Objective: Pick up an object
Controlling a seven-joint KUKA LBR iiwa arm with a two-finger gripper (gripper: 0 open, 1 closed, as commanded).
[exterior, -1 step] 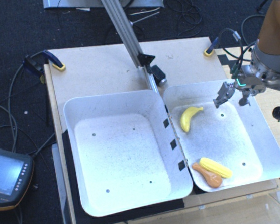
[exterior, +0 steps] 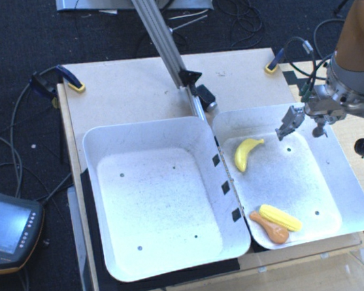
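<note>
The gripper (exterior: pixel 292 122) hangs above the right bin (exterior: pixel 343 174) with its 2 fingers apart and empty, so a descent here risks closing on bare floor, since the banana (exterior: pixel 247 152) lies off to its left.

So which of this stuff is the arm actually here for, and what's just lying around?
For the job:
- banana, right bin
- yellow corn cob lying on an orange carrot-like toy, same bin
- gripper, above that bin

Just lying about:
- left bin
- handheld control screen
- floor cables
</note>
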